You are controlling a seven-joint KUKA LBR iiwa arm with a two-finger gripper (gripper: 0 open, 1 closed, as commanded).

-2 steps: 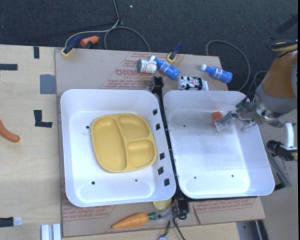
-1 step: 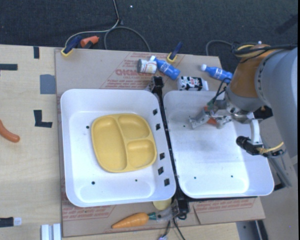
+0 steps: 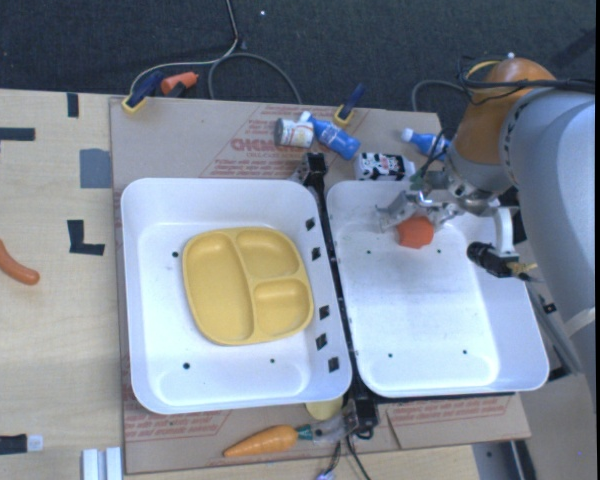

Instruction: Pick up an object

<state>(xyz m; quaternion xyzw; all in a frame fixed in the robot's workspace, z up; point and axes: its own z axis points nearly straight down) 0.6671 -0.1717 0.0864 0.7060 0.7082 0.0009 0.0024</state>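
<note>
Small, rounded, orange-red object (image 3: pixel 415 233) lying in the far part of the right bin (image 3: pixel 435 338), near its far wall. Directly above and touching it from the far side, gripper (image 3: pixel 417 211), metal fingers (image 3: pixel 392 209) spread fairly wide over the object's top rather than clamped on it; grip not confirmed. In the left bin (image 3: pixel 150 268), a yellow divided plate (image 3: pixel 248 285). Beyond the near rim, a toy carrot (image 3: pixel 262 441) on the cardboard.
</note>
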